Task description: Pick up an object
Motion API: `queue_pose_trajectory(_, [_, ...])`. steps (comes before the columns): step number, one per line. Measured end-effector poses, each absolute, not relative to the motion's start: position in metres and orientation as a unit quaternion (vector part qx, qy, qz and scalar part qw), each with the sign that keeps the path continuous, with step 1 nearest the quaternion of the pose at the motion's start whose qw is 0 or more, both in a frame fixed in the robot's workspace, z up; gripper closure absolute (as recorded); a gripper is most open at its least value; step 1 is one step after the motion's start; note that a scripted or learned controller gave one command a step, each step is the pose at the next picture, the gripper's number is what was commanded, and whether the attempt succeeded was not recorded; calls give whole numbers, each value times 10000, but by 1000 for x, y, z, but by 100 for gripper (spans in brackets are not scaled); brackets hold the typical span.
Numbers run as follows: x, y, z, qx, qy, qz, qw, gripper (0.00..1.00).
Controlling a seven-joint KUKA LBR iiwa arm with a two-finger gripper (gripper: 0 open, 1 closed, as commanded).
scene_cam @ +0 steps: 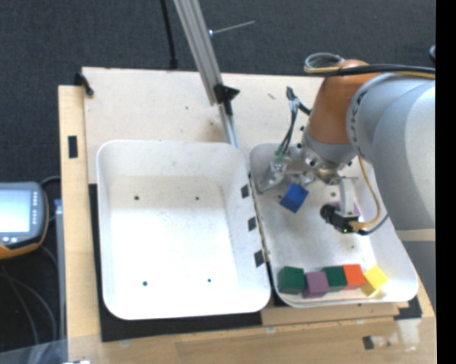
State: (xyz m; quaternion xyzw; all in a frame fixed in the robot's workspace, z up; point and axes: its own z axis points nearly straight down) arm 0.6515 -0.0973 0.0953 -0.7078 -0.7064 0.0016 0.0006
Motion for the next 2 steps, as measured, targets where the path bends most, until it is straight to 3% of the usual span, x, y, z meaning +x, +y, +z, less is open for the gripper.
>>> queue_pose_trajectory(2, [653,-97,97,-7092,-7050,-10,-10,0])
